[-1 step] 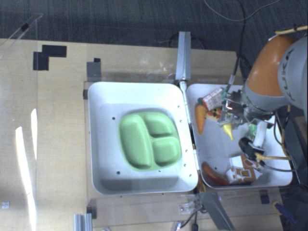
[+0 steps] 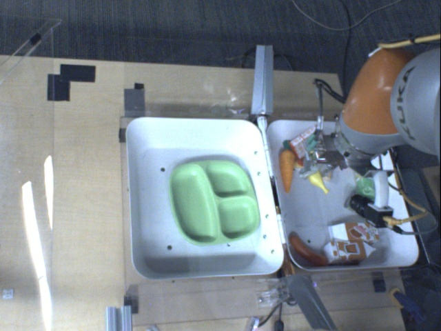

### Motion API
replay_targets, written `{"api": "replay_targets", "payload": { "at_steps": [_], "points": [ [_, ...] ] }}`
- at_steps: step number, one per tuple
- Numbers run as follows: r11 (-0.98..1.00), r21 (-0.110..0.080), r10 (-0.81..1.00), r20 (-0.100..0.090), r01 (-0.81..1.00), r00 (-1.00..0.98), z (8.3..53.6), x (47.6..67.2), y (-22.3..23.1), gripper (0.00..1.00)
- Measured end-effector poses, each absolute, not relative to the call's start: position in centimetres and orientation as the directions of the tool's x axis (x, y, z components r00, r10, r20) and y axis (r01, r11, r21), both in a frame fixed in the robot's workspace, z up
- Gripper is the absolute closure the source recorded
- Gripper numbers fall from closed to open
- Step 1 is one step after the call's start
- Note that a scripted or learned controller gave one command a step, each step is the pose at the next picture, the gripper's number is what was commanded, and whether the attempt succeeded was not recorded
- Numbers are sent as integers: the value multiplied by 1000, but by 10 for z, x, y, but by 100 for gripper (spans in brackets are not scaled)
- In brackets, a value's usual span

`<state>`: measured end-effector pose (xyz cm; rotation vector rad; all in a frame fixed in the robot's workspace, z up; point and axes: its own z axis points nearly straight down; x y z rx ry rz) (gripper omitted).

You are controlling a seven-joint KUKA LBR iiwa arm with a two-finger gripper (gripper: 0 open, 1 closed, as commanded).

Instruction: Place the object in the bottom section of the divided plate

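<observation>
You had the pincer (image 2: 318, 158) low over the right bin (image 2: 406, 254), among a small cluster of toys: an orange carrot (image 2: 286, 169) just to its left, a yellow piece (image 2: 318, 181) under its tips, and a red-and-white packet (image 2: 301, 143) above. Whether the fingers were parted or pinched I could not tell from this slanted view, and nothing showed plainly between them, so you should not have counted anything as grasped.

The green divided plate (image 2: 214, 200) lay in the left bin (image 2: 148, 254), well apart from the arm, its sections bare. The object you meant was most likely the yellow piece or the carrot, though the clutter made it hard to say which.

To do the pick well, you needed to centre on one item, keep clear of its neighbours, and check the hold after lifting. A sausage (image 2: 307, 250) and a brown carton (image 2: 351, 243) sat nearer the front, out of the way.
</observation>
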<state>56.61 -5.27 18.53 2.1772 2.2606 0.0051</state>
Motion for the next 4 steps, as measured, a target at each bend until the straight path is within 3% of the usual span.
{"api": "replay_targets", "payload": {
  "at_steps": [1,2,3,4],
  "points": [
    [169,8,986,-1,986,-169,240,566,3,100],
    [321,5,947,-1,947,-321,185,607,18,100],
    [426,5,905,-1,905,-426,212,561,67,100],
    [426,5,905,-1,905,-426,212,561,66,0]
  ]
}}
